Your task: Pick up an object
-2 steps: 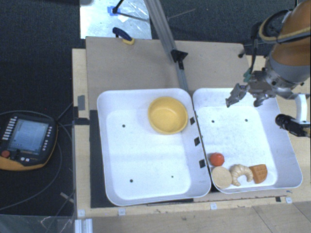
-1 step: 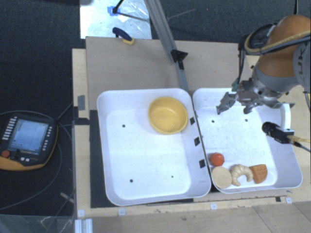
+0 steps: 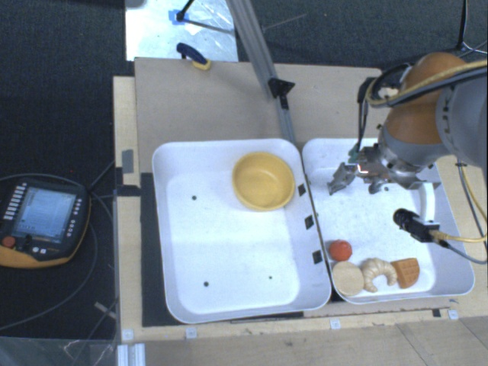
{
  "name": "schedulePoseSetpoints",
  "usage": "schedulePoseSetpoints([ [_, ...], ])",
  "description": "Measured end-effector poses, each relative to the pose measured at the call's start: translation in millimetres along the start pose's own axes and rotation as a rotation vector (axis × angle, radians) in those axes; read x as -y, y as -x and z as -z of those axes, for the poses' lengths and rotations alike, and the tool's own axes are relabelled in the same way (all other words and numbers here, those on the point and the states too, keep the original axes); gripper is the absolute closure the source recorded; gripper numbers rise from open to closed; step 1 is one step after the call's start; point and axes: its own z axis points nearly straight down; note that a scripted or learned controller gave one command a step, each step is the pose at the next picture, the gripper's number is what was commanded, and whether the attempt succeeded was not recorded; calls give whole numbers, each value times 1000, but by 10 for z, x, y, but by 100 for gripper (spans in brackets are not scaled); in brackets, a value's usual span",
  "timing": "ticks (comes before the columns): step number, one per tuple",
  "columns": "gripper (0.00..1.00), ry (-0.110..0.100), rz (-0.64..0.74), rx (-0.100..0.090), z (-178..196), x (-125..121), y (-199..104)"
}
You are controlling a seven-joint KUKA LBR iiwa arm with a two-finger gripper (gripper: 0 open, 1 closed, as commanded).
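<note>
My gripper hangs over the back part of the right bin, open, with nothing between its fingers. Toward that bin's front edge lie a small red tomato-like ball, a round beige disc, a pale croissant-shaped piece and an orange wedge, all well in front of the gripper. A yellow bowl sits upright at the back right of the left bin.
A black connector with a yellow cable hangs off the arm over the right bin. A slanted metal pole crosses the bench behind the bins. A teach pendant lies on the floor at the left.
</note>
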Motion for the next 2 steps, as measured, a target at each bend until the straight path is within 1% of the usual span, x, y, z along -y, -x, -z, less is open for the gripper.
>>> schedulePoseSetpoints([
  [1,0,2,-1,0,-423,21,34],
  [2,100,6,0,0,-297,7,35],
])
